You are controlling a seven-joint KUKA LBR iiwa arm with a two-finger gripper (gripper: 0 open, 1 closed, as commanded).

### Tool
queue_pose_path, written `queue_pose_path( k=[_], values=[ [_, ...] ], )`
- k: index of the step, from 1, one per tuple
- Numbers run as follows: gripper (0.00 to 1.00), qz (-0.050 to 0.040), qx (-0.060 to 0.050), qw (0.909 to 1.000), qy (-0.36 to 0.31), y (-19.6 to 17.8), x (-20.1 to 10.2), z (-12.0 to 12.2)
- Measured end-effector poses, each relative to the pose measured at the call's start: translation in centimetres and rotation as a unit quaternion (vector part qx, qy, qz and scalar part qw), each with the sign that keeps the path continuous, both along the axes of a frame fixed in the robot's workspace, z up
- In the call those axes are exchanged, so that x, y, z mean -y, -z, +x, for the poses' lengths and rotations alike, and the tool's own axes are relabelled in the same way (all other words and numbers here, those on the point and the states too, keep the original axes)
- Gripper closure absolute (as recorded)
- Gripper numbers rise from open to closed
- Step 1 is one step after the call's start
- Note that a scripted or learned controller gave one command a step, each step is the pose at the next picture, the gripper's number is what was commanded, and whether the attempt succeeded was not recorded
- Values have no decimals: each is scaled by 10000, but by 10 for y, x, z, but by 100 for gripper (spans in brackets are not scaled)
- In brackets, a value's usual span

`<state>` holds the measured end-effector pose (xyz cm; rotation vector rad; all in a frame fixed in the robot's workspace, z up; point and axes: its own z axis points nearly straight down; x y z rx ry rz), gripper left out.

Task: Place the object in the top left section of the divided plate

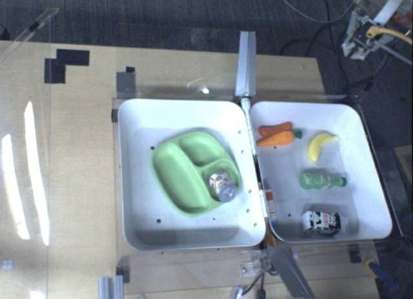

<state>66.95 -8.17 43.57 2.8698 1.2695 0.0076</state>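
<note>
Pincer (371, 30) sits at the far top right, off the bins, above the dark floor area; too small and blurred to tell how it stands or whether it carries anything. Green divided plate (187, 175) lies in the left bin (135, 226), with a small can (221, 186) already resting in its lower right section. Top left section of the plate looks bare. Candidate objects lie in the right bin (368, 162): two carrots (277, 134), banana (319, 144), green bottle (321, 180), black-and-white carton (321, 222). Which one is meant cannot be told. All lie down and left of the pincer; plate is further left still.
</note>
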Motion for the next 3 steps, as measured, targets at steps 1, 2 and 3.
queue_pose_path(
  k=[1,2,3],
  values=[
    [100,-8,21,10000,-63,-11,-3,1],
    [100,-13,43,9999,-122,-22,-6,3],
    [100,-22,66,9998,-180,-33,-9,4]
  ],
)
